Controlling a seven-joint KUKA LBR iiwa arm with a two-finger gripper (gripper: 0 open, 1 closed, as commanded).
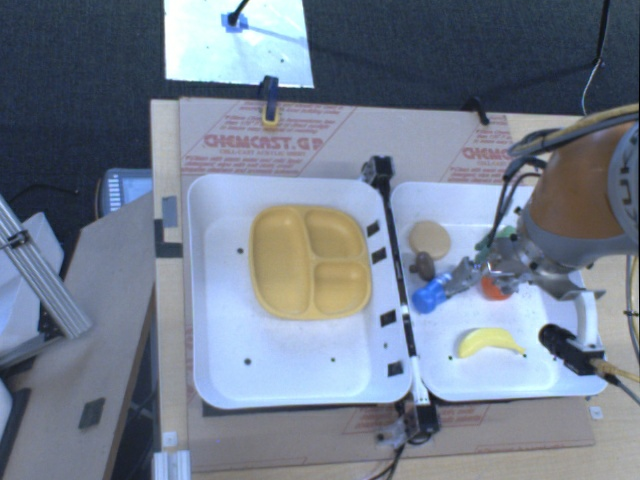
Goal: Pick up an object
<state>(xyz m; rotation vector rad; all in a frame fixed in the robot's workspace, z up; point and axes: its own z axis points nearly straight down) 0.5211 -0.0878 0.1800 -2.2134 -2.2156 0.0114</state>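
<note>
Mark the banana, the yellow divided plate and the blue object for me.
banana (490,343), camera view, middle of its curved body.
yellow divided plate (283,263), camera view, floor of its large left compartment.
blue object (429,295), camera view, its rounded blue body.

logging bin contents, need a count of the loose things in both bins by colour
Yellow: 2, the divided plate in the left bin and the banana in the right bin
Tan: 1, the round disc
Brown: 1, the small piece
Blue: 1, the blue object
Orange: 1, the orange object, partly hidden
Total: 6
</note>
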